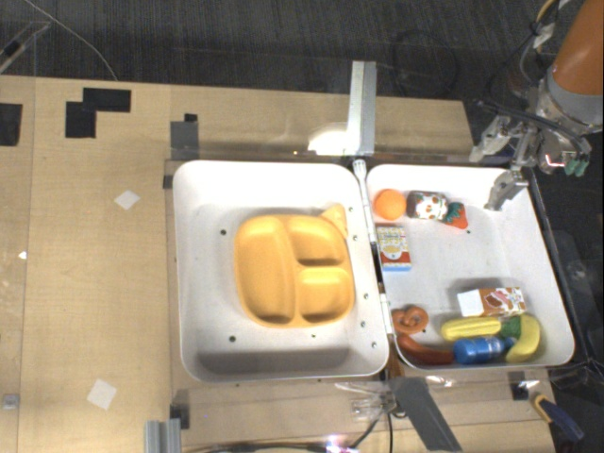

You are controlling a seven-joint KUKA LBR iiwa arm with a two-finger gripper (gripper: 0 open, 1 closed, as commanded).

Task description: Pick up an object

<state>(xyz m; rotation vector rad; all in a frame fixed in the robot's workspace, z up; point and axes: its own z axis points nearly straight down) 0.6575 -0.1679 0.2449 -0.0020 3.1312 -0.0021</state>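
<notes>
Over far right corner of shallow white right-hand bin (552, 281), grey two-finger gripper (514, 173) hanging, jaws' state impossible to tell; round orange ball (388, 204) lying at bin's far left corner.

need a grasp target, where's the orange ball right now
In the camera view the orange ball lies in the right bin, at its far left corner by the divider, with a small carton just below it and a small jar to its right.

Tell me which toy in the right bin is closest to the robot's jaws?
The small white jar-like toy beside the orange ball, at the right bin's far end. The other toys lie farther from the gripper, mostly piled at the near edge.
</notes>
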